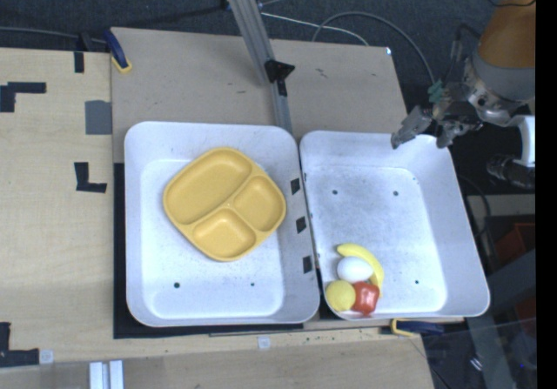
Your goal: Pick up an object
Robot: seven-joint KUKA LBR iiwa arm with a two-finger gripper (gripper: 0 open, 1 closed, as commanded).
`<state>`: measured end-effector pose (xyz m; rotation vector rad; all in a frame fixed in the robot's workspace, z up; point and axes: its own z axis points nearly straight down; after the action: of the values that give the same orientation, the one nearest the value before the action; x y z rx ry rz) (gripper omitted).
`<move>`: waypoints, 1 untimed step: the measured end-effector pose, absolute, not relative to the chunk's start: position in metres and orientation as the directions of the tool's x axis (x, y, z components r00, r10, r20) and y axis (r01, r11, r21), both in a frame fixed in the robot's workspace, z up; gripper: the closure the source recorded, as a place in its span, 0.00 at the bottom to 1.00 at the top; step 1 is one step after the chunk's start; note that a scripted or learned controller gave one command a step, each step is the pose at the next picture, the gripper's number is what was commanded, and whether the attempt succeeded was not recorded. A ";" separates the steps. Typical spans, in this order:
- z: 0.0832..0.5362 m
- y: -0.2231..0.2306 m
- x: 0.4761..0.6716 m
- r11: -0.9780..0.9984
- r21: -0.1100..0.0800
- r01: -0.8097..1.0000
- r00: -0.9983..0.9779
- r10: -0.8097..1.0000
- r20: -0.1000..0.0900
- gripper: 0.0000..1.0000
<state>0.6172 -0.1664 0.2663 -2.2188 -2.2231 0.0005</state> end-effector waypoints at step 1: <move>0.266 -0.167 0.617 0.003 -0.001 1.000 -0.003 1.000 -0.001 0.00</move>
<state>0.6172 -0.1665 0.2663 -2.2182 -2.2242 0.0021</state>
